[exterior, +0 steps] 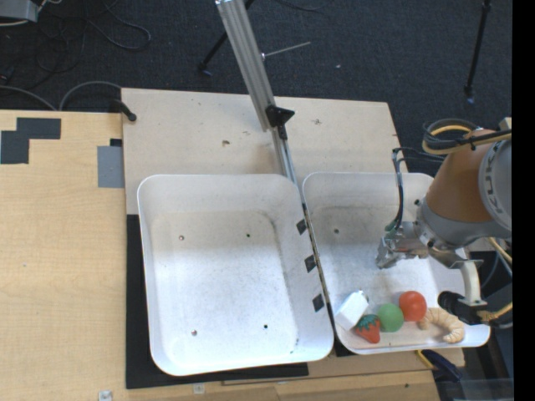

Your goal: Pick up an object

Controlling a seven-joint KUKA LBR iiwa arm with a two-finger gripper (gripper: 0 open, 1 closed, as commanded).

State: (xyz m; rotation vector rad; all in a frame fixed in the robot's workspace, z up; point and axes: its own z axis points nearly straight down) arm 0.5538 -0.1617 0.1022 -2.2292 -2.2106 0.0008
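My gripper (389, 253) hangs over the middle of the right bin (351, 207), with the orange-banded arm behind it to the right. Nothing shows between its fingers. Along the bin's near edge lie a white block (352, 307), a small red strawberry-like piece (369, 330), a green ball (389, 317), a red ball (412, 305) and a tan curved piece (445, 325). The gripper is above and behind these objects, apart from them.
The left bin (167, 224) stands beside the right one, split from it by a rim with black clips. A slanted metal rail (251, 65) reaches in from the back. Cables lie on the dark floor behind the bench.
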